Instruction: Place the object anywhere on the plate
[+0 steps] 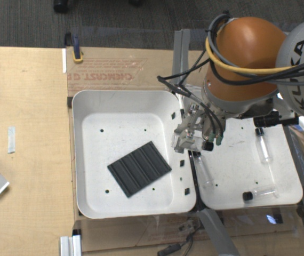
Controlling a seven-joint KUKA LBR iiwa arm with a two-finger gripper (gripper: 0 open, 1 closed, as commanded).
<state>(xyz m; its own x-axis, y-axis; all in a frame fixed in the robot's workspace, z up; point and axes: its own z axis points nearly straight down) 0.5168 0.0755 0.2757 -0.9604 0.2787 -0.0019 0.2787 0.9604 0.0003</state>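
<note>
Dark grey ribbed plate [140,168], lying flat and askew in the left bin [88,143], toward its near-right corner. Clear pen-like object with a dark cap [262,143], in the right bin [285,191] near its right wall; a second clear piece with a black end [258,195] by the near edge. Gripper [190,138] above the bins' shared edge; finger state cannot be told.

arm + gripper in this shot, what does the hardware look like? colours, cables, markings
The arm is light grey with black KUKA lettering and a rounded orange band. Black and yellow cables loop around the band. The gripper is a small grey metal assembly with dark wiring.
</note>
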